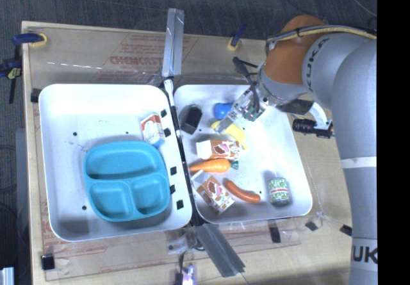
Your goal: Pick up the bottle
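Observation:
The bottle (232, 134) lies in the right bin (291, 149) near its back. It has a yellow body and what looks like a blue cap (221, 110). My gripper (238, 117) hangs directly over the bottle, reaching in from the right and hiding its middle. I cannot make out whether the bottle is gripped or only lies under the gripper.
The right bin also holds a black object (190, 118), a small carton (218, 148), a carrot (210, 165), a sausage (242, 192), a second carton (214, 193) and a green can (278, 189). The left bin (64, 123) holds a blue divided plate (127, 181) and a small packet (151, 127).

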Controlling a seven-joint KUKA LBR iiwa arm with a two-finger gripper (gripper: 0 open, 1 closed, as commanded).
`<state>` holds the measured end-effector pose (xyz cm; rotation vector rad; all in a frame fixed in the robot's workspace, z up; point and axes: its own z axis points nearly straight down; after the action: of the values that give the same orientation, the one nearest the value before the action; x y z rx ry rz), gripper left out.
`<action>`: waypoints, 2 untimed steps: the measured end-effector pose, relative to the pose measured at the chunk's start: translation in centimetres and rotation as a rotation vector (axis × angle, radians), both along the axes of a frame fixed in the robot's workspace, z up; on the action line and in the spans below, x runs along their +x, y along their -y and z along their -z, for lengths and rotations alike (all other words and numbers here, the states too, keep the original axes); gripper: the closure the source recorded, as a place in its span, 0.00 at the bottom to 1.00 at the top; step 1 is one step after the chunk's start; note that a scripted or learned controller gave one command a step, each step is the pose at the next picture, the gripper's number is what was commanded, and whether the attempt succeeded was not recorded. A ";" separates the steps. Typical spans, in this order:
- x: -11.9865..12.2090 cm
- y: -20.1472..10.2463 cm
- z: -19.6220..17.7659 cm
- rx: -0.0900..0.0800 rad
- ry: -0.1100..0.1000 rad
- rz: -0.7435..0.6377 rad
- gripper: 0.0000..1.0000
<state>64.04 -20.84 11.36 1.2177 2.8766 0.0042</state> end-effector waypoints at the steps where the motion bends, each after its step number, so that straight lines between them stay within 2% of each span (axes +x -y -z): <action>1: 1.7 -2.2 0.7 -0.009 0.003 -0.093 0.00; 2: 2.0 -2.3 -0.5 -0.013 0.014 -0.097 1.00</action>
<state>66.06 -18.55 11.82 1.0703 2.9162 -0.0042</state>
